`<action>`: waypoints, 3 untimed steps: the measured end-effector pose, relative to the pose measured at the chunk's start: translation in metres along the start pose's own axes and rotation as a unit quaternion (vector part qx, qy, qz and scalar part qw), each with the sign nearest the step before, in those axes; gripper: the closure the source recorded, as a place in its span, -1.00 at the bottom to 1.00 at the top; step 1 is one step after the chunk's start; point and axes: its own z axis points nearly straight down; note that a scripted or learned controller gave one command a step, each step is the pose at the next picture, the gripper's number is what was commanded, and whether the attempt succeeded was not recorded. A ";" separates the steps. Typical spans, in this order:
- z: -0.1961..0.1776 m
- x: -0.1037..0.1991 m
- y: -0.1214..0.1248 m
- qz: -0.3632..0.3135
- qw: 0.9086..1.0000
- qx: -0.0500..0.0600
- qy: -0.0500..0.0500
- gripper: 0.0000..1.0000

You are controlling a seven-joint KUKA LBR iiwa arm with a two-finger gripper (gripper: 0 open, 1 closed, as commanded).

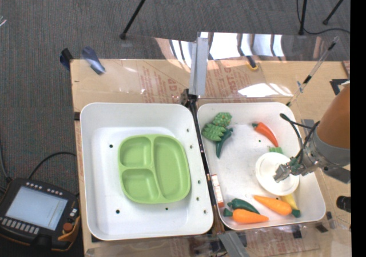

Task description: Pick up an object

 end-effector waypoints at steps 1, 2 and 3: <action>0.022 -0.012 -0.012 -0.135 0.991 -0.004 -0.002 1.00; -0.007 -0.033 0.005 -0.299 0.954 -0.004 -0.003 1.00; 0.014 -0.045 0.035 -0.305 0.952 -0.018 -0.021 1.00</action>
